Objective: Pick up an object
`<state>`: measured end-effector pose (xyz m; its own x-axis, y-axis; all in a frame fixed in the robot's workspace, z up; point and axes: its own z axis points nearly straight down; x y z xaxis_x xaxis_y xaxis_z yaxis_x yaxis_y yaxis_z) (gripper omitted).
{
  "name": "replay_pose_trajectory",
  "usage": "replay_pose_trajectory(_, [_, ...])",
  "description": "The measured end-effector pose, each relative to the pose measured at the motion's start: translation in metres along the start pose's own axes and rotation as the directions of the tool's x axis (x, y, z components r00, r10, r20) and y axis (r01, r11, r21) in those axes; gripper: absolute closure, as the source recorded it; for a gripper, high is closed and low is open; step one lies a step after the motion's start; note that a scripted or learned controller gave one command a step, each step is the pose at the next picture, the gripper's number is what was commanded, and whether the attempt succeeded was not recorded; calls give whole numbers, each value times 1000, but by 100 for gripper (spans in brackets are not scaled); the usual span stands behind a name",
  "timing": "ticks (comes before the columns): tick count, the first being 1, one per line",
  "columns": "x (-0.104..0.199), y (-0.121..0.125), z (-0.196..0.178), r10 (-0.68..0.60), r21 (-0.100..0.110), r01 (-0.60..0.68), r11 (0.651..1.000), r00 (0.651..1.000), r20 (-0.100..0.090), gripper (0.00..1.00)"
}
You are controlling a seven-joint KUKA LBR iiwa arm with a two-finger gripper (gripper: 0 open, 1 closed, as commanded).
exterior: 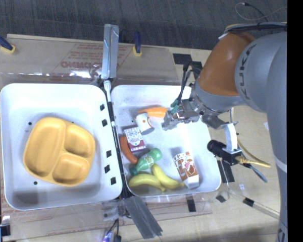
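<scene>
The hand (pixel 170 119) hovers near cartons (pixel 186 168) with unreadable labels.

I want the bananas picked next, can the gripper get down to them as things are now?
Probably yes. The bananas lie uncovered at the near edge of the right bin, with the gripper above the same bin. A green toy touching them may crowd the grasp.

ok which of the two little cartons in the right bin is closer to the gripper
The dark red carton by the bin's left wall, up by the sausage, is closer to the gripper. The white and brown carton lies lower, toward the bin's bottom right.
</scene>
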<state>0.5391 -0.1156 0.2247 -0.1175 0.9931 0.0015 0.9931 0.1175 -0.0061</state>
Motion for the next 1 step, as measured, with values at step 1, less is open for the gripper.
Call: replay_pose_trajectory(1, [27, 57, -137, 196, -1, -196, 981, 981, 2, 100])
